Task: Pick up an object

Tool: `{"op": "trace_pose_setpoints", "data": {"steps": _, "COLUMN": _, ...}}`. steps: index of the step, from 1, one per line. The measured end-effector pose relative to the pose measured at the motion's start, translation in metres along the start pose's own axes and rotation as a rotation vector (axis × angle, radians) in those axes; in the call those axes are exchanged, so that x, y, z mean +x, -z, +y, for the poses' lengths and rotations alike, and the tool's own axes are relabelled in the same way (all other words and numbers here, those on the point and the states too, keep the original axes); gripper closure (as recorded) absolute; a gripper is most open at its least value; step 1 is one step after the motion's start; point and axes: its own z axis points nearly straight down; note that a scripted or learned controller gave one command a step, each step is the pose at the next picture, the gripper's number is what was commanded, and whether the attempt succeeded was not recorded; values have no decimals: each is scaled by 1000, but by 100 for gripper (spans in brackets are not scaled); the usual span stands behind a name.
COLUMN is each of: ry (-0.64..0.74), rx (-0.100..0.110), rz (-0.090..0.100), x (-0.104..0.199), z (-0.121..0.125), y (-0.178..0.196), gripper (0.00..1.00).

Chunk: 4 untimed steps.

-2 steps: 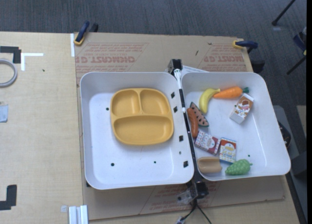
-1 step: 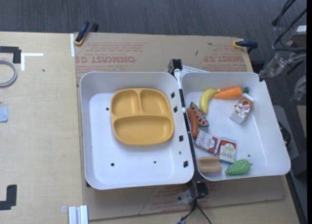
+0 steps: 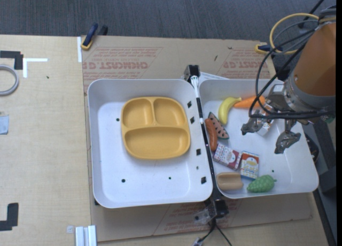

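Pincer (image 3: 269,135) hangs over the right bin (image 3: 299,181) at right of frame, fingers spread wide, nothing between them. Left of it lie a banana (image 3: 228,108), carrot (image 3: 247,102) and watermelon slice (image 3: 217,126); below, two small cartons (image 3: 236,161), a bread roll (image 3: 230,181) and a green fruit (image 3: 261,184). Left bin (image 3: 107,186) holds a yellow divided plate (image 3: 155,128).

The arm (image 3: 319,60) has a broad orange band above a grey metal wrist. Yellow and black cables loop from its upper side. The gripper (image 3: 270,135) is dull grey metal, with two dark, angular fingers (image 3: 286,140) beneath a boxy grey mount.
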Motion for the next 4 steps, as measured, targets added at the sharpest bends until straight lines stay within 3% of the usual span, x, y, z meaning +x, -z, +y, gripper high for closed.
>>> {"op": "trace_pose_setpoints", "data": {"steps": 1, "ry": 67, "rx": 29, "rz": -16, "x": 18, "z": 23, "y": -121, "gripper": 0}}
{"op": "trace_pose_setpoints", "data": {"steps": 2, "ry": 409, "rx": 24, "rz": -12, "x": 16, "z": 29, "y": -134, "gripper": 0}}
{"op": "trace_pose_setpoints", "data": {"steps": 4, "ry": 409, "rx": 24, "rz": -12, "x": 16, "z": 29, "y": -134, "gripper": 0}}
